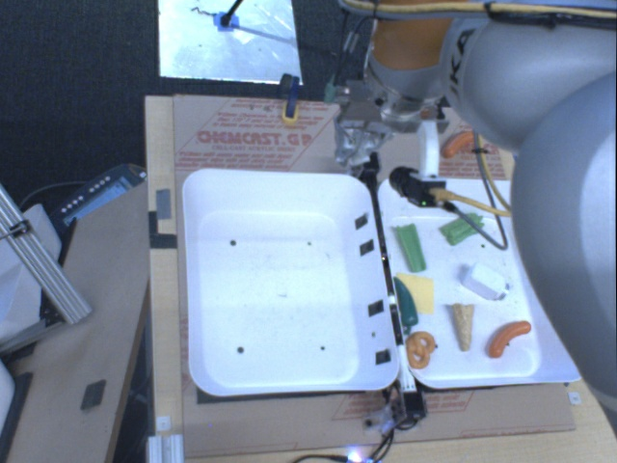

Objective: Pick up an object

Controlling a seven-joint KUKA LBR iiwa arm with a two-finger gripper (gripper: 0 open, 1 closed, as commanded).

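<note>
End effector [359, 152], finger state unclear, hovers over the bins' far edge; long green plastic block [412, 247] lies nearer, right.

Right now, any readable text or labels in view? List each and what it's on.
"CHEMCAST GP": large red print on the brown paper-masked board behind the bins.
Smaller red lines under it: too blurred to read.
Red print on the board's front edge, below the bins: too blurred to read.

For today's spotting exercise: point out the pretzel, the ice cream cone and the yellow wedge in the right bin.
pretzel [419, 349], camera view, on its looped middle.
ice cream cone [464, 325], camera view, mid-cone.
yellow wedge [416, 291], camera view, centre of its flat face.
</note>
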